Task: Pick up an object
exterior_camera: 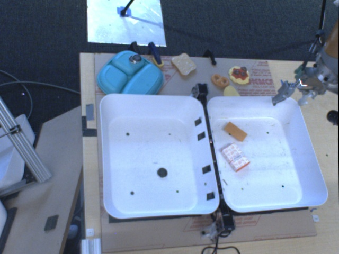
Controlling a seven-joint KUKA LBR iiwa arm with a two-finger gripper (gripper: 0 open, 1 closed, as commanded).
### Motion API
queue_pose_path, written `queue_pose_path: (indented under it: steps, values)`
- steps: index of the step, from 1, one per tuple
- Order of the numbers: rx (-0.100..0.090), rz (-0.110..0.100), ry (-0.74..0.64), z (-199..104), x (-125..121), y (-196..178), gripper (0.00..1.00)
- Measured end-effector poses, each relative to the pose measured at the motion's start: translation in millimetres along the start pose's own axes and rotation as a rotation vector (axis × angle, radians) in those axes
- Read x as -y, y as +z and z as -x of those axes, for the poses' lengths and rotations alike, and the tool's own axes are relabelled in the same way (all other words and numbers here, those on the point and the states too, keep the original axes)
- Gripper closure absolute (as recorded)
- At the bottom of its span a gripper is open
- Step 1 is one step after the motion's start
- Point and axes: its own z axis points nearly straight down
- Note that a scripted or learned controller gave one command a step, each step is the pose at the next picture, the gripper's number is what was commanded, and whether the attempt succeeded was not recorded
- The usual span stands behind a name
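A wooden bench [90, 157] carries two shallow white bins side by side, seen from above at a slant. Behind the bins, at far left, lies a blue divided plate [130, 74] with a small grey knob on it. Next along the back edge comes a toy slice of bread [184, 64], then a small pretzel-shaped toy [220, 80], a round tart-like toy with red topping [239, 74], and a pale yellow piece [231, 91] touching the right bin's back rim.

The left bin [114, 110] holds one small dark round object [162, 172] near its middle, toward the front. A black strip with clips [206, 136] runs between the two bins.

The right bin [312, 184] holds two things in its left half: an orange-brown block [235, 131], and just in front of it a small red-and-white packet [235, 157], apart from the block.

At far right, the gripper [290, 93] hangs over the right bin's back right corner, well apart from both items. Its fingers look spread, with nothing between them. Nothing stands between it and the block or packet.
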Motion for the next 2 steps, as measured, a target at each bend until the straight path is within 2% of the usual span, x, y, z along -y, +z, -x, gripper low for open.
queue_pose_path:
  steps: [1,2]
  values:
    - [-0.004,-0.012,0.004,1.6,56.8,137.6,0.00]
    - [0.001,0.006,-0.005,-1.6,-24.9,155.7,0.00]
